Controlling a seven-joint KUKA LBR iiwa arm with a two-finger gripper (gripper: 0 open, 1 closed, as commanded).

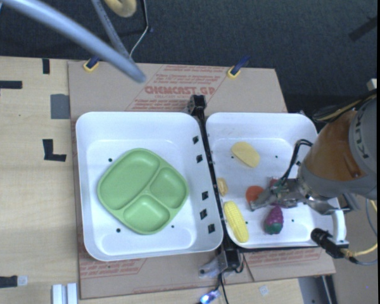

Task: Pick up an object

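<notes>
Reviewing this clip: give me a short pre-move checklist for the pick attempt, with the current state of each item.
1. Gripper down inside right bin: ok.
2. Something clamped between the fingers: cannot tell.
3. Red piece right at the gripper tip: ok.
4. Purple toy just below the gripper, free: ok.
5. Corn cob and yellow piece away from the gripper: ok.
6. Green divided plate lies in left bin, out of the way: ok.

Green plate (143, 190), white bins (88, 138), yellow corn (235, 221), purple eggplant (274, 218).
</notes>
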